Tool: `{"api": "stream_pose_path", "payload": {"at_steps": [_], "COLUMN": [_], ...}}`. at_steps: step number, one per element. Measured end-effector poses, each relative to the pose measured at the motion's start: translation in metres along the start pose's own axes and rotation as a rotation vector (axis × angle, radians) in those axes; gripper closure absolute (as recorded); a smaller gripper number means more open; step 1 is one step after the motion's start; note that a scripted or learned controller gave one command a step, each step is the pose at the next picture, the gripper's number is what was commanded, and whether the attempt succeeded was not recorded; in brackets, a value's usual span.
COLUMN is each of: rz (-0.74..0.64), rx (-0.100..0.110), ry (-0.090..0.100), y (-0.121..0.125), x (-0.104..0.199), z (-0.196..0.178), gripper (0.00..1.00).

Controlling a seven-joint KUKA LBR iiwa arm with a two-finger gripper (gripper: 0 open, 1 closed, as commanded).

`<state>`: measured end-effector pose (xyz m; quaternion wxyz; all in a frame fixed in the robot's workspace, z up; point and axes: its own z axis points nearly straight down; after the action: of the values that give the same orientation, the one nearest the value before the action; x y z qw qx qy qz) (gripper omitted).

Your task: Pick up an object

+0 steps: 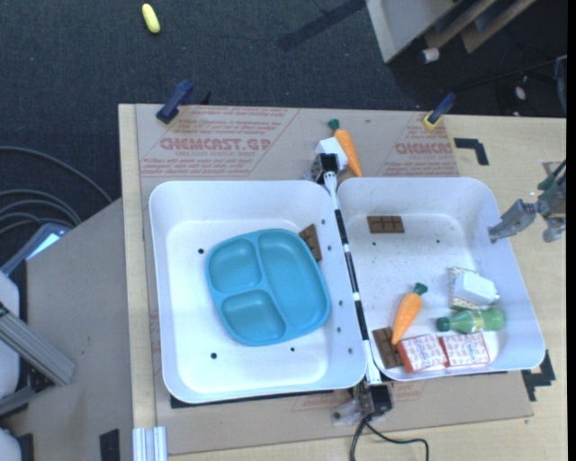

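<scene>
The right bin [432, 203] holds a carrot [407, 313]; left of it, a blue plate [267, 285]; the gripper's [522, 219] state is unclear.

Blue divided plate [267, 285]; white bins [180, 360]; orange carrot [406, 313], green top; green bottle [471, 320]; brown chocolate bar [386, 224]; red-and-white carton [445, 352], lower right.

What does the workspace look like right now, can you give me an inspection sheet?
Surface: bench bearing left bin and right bin.
Job's things: in the right bin, carrot, green bottle, red cartons, white packet, chocolate bar.
Clutter: blue divided plate in the left bin; second carrot on the bench behind the bins.
Grippers: gripper at the right bin's right rim, holding nothing seen.
Cables: black cable at the front edge.
Surroundings: dark carpet, yellow object.
</scene>
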<state>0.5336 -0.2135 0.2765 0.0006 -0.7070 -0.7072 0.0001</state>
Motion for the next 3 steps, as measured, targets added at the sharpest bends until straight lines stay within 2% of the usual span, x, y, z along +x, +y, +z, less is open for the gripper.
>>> {"api": "stream_pose_path", "payload": {"at_steps": [1, 2, 3], "rz": [-0.001, 0.001, 0.002], "rx": [0.002, 0.001, -0.001], "ry": [0.001, 0.000, 0.000], "y": [0.015, -0.027, -0.027], "x": [0.075, 0.096, 0.096], "z": [0.123, 0.192, 0.183], "gripper": [0.00, 0.00, 1.00]}}
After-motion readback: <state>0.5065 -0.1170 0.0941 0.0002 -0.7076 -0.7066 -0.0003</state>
